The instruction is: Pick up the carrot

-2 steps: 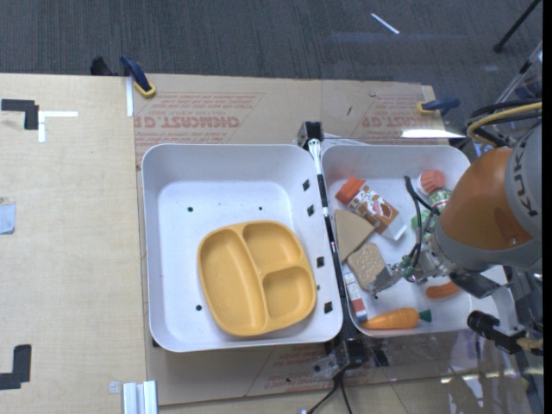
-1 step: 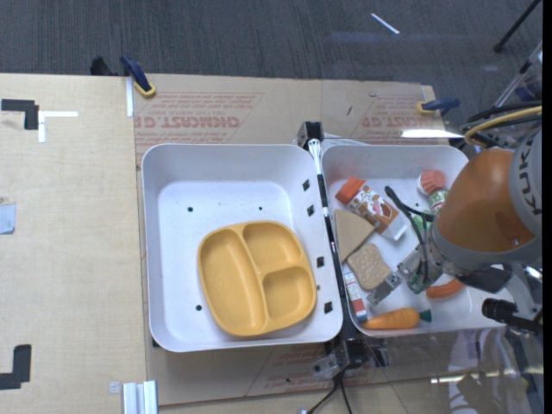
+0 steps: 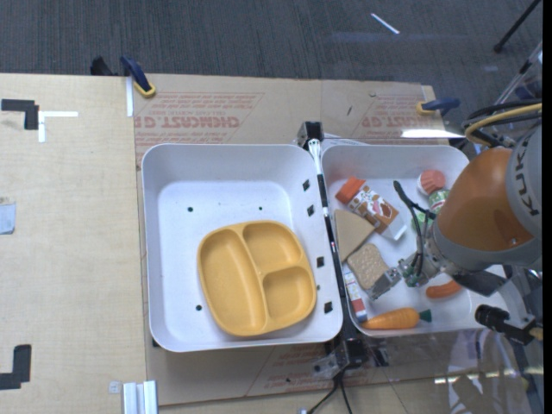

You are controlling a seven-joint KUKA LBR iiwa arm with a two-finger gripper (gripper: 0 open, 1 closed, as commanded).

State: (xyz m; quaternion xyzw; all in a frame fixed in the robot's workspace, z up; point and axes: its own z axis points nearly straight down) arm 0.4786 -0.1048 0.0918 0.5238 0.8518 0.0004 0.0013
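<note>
Orange carrot (image 3: pixel 394 319), green-tipped, lies flat in the right bin (image 3: pixel 379 152); end effector (image 3: pixel 412 272) grip unreadable.

Arm (image 3: pixel 509 201): grey casing with a broad, rounded orange band (image 3: pixel 483 205) above the wrist. Dark lettering on the grey shell beside the band, partly cut off at the frame edge. Yellow and black cables (image 3: pixel 500 115) run along the upper part. Wrist section below the band is dark grey. Pincer (image 3: pixel 412 270): small, metallic, grey.
</note>
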